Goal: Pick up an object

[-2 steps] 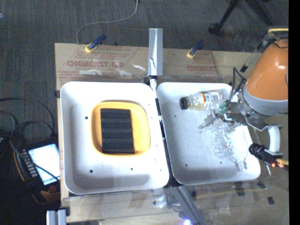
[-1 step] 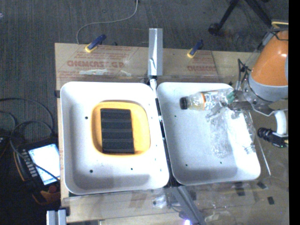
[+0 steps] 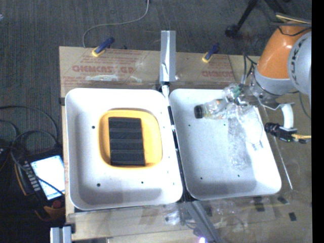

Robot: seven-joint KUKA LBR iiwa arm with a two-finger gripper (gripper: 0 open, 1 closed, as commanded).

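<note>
A clear plastic bottle [image 3: 215, 108] with a dark cap lies on its side at the back of the right bin [image 3: 202, 171], cap pointing left. A crumpled clear plastic wrap [image 3: 244, 135] stretches from the bottle's far end toward the bin's front right. My gripper [image 3: 241, 96] hangs at the bin's back right corner, right over the bottle's base end, and its tips are lost against the shiny plastic. In the left bin [image 3: 76, 135] rests a yellow tray [image 3: 105, 135] holding a black ridged block [image 3: 126, 140].
A metal post [image 3: 167, 59] stands behind the seam between the bins. Two blue-and-yellow clamps [image 3: 103, 46] [image 3: 211, 52] sit on the board at the back. A black cable end [image 3: 278, 129] juts past the right bin's rim. A lit tablet [image 3: 48, 173] lies on the floor at left.
</note>
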